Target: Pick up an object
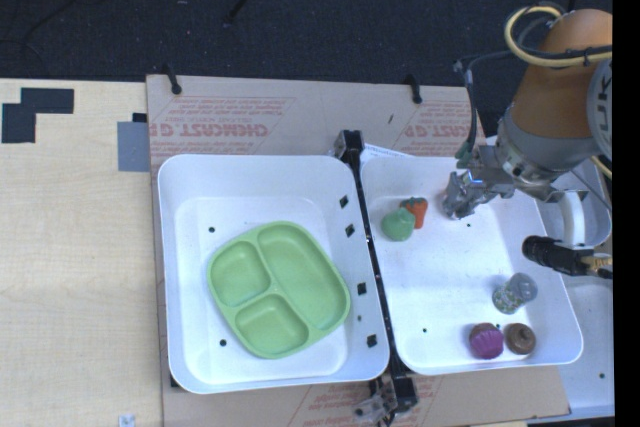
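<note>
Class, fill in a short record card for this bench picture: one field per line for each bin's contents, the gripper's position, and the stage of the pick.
left bin: green divided plate
right bin: green ball touching orange piece; clear object; purple ball beside brown ring
gripper: over right bin's far side, right of the green ball
pick stage: nothing seen between the gripper's fingers

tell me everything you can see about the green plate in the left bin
The green plate is a light green, rounded-rectangle tray with three compartments: one large along its right side and two smaller on the left. It looks like smooth plastic. It lies flat, right side up, turned at a slant on the floor of the left bin, toward the bin's lower right. Nothing rests in it and the gripper is away over the other bin.
</note>
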You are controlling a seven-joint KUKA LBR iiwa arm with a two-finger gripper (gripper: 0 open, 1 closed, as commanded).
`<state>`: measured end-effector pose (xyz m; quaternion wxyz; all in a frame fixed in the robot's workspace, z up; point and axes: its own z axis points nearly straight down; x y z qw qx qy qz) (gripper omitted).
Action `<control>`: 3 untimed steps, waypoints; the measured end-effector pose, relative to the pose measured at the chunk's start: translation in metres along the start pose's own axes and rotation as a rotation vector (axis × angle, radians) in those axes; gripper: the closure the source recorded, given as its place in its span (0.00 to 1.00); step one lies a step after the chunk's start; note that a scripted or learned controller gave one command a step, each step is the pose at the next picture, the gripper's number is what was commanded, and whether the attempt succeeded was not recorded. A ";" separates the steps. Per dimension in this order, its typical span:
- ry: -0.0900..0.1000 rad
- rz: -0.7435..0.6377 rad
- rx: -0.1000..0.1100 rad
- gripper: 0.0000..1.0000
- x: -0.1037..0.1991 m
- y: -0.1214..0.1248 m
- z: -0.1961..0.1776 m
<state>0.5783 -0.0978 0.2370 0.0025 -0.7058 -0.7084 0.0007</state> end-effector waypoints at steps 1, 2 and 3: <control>0.000 0.000 -0.001 1.00 0.054 -0.008 -0.008; 0.000 -0.001 0.000 1.00 0.110 -0.016 -0.013; -0.001 -0.001 0.002 1.00 0.164 -0.024 0.003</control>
